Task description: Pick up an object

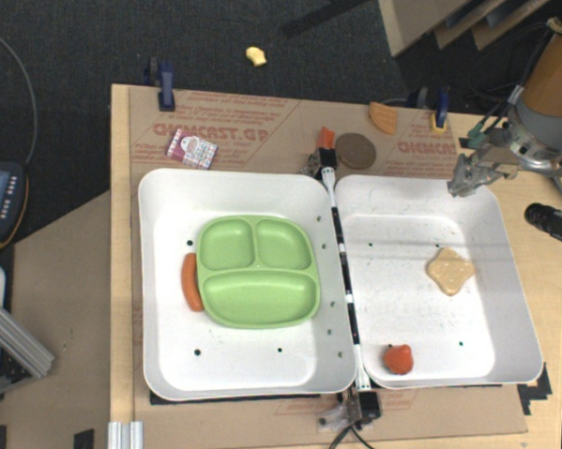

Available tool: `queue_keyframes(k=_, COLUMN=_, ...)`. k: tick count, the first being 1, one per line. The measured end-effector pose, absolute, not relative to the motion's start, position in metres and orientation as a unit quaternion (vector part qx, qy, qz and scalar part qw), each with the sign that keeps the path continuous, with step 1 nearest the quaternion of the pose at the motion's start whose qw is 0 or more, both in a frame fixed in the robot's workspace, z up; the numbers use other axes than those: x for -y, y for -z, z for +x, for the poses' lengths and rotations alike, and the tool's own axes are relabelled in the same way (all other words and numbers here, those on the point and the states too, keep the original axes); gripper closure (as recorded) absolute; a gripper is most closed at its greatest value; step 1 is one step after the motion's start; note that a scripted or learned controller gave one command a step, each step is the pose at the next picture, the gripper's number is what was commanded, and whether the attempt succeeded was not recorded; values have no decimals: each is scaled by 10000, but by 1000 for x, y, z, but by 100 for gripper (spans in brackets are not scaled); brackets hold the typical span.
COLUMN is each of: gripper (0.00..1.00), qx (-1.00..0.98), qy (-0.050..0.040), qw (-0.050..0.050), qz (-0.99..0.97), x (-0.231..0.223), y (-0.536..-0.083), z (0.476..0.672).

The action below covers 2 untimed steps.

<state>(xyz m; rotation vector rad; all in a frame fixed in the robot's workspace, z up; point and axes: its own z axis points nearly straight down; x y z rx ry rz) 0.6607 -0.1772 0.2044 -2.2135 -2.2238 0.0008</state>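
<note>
A: Hovering at the 1 o'clock corner of the right bin point(513, 278), the end effector point(464, 184) hangs just over the far rim. Whether it is parted or closed, cannot tell; nothing visibly held.

B: Candidates?

A: Two in the right bin. Tan bread-like piece point(449, 272) at 3 o'clock of the bin floor, lying flat, apart from the walls. Small red tomato-like item point(399, 358) at 6 o'clock, close to the near rim. Left bin point(162, 260) holds a green divided plate point(258, 270) with an orange carrot-like piece point(192, 282) touching its 9 o'clock edge.

B: Best pick?

A: Judgement: the tan piece. Nearest to the arm, open floor around it. The red one sits near the wall, so a finger could foul the rim. The orange piece is pressed against the plate, poor clearance.

B: Doing it well?

A: Centre over the tan piece first, then come straight down. Straddle its narrower width. It looks low and flat, so go nearly to the floor before closing, or the close catches only the top and it slips. Lift slowly and check that it rises.
</note>
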Motion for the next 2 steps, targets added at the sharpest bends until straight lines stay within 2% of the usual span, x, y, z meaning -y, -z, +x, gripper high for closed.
queue_keyframes(k=1, gripper=100, qx=7062, qy=10, qw=-45, qz=-7080, x=227, y=-243, z=667)
queue_keyframes(k=2, gripper=100, qx=7082, qy=-14, qw=39, qz=-7060, x=189, y=-165, z=665)
